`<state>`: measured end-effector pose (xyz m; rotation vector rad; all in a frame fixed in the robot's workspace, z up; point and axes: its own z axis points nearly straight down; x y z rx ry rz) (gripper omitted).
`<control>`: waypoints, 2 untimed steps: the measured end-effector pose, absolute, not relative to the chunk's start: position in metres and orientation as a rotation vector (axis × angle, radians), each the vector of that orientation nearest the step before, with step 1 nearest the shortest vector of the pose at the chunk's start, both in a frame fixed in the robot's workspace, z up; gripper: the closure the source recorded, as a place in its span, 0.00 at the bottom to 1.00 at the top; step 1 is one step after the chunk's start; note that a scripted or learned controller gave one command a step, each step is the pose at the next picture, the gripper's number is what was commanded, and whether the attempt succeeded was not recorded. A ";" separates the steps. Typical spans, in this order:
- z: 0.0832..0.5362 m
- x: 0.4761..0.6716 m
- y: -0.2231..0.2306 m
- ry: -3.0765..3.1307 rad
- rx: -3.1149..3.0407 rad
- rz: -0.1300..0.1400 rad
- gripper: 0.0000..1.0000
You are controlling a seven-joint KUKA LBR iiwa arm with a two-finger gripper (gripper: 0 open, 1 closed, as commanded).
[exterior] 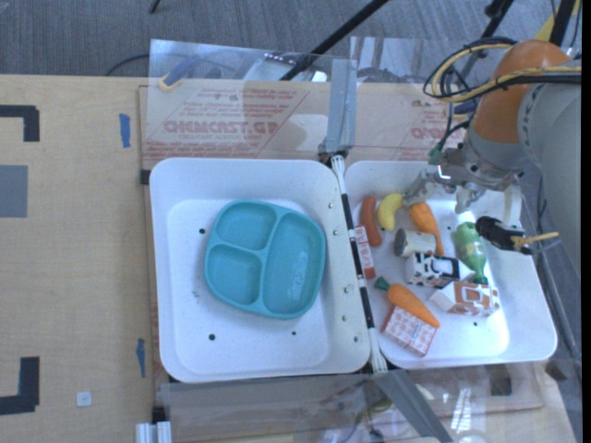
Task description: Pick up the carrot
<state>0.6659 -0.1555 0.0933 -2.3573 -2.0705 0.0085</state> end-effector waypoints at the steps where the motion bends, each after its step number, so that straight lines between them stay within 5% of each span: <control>1: 0.104 0.668 -0.154 -2.078 -2.357 0.005 1.00; 2: 0.202 0.668 -0.098 -2.177 -2.267 -0.001 1.00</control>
